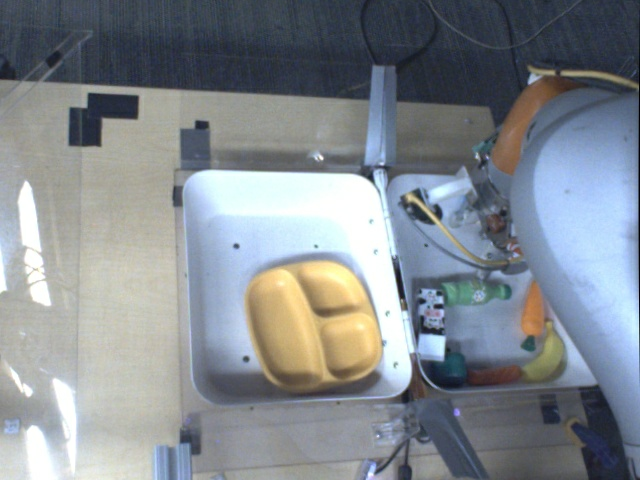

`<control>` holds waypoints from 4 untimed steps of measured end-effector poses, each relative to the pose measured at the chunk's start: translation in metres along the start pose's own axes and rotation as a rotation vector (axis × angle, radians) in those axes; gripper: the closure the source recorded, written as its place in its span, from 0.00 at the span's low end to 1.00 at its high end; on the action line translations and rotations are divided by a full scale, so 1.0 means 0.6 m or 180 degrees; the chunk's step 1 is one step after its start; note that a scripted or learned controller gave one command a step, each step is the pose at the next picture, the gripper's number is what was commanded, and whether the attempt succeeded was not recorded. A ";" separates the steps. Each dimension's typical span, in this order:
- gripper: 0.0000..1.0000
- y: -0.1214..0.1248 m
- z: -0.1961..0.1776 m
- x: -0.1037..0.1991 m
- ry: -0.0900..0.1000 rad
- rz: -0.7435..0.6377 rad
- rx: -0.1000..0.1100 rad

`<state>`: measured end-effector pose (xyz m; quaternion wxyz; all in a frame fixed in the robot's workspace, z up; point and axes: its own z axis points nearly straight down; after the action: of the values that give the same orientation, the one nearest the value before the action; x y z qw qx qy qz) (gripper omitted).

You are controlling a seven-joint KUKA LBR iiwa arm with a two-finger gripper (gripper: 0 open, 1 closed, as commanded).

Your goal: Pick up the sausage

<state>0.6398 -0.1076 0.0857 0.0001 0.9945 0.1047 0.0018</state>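
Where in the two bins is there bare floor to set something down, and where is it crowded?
Left bin: bare floor behind and left of the yellow tray. Right bin: crowded along the near wall by the sausage, banana, carrot and green bottle; the arm covers its right side.

Both bins (200, 268) are white; the left bin holds a yellow three-compartment tray (312, 323). The right bin holds a green bottle (475, 292), an orange carrot (534, 309), a yellow banana (545, 360) and a reddish-brown sausage (494, 376). The arm (590, 258) is grey with an orange band (520, 123); the bench (100, 318) is pale wood.
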 end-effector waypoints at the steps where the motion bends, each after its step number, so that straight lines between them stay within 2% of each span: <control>1: 0.00 -0.030 -0.061 0.041 0.0007 0.0012 0.0004; 2: 0.00 0.007 -0.095 0.036 -0.0003 -0.0355 -0.0001; 3: 0.00 0.004 -0.110 0.001 -0.0003 -0.1322 0.0003; 4: 0.00 -0.084 -0.166 -0.081 0.0000 -0.1705 0.0005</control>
<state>0.5814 -0.0686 0.1854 -0.0002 0.9313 0.3641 0.0016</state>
